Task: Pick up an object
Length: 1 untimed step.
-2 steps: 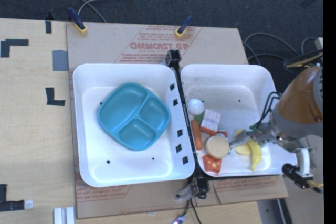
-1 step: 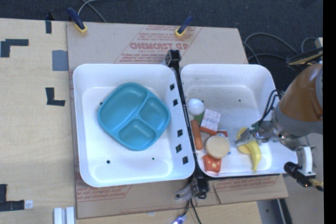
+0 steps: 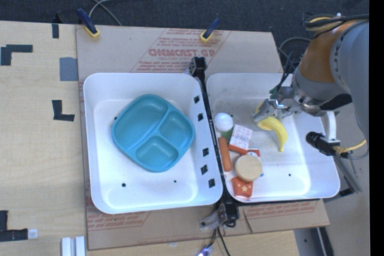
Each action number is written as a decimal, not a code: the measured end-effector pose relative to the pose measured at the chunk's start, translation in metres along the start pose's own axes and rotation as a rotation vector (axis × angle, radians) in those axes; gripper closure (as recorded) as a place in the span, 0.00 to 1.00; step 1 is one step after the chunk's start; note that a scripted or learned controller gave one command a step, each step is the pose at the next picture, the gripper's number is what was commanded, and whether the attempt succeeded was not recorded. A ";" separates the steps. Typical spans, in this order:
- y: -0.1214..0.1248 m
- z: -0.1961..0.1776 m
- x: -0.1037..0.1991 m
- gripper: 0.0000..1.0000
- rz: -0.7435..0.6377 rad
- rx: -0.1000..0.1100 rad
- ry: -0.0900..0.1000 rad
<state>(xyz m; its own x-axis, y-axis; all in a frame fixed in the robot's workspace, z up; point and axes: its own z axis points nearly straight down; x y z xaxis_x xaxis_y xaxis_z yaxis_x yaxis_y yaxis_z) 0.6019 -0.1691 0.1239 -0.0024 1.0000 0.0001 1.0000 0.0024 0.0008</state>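
White bins: two shallow trays sit side by side on cardboard in the middle of the frame; the left bin (image 3: 96, 129) holds a blue divided plate (image 3: 153, 132), and the right bin (image 3: 318, 186) holds the small things.
Arm: the grey arm (image 3: 336, 63) with its orange band comes in from the right edge and bends down over the upper right part of the right bin.
Gripper: the gripper (image 3: 271, 106) sits low, right at the upper end of the banana (image 3: 275, 129); whether it is apart or together cannot be told from this angle.
Grasp: nothing is visibly held between the tips, so the banana counts as lying on the bin floor.
Likely target: the banana, right of centre in the right bin, curving down and to the right.
Other things: a white ball (image 3: 224, 122), a carrot (image 3: 224, 154), a red and white packet (image 3: 241, 137), a round bun (image 3: 248, 167) and a red carton (image 3: 242, 187) cluster along the left side of the right bin, near the divider.
Risk one: gripping only the banana's narrow tip could let it pivot and slip out on the lift.
Risk two: its curved, smooth skin could squirt sideways as the tips close.
Risk three: coming down too hard could press the tips into the bin floor.
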 end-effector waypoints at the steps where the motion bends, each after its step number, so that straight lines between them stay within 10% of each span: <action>1: 0.014 -0.051 0.065 1.00 0.000 0.001 0.000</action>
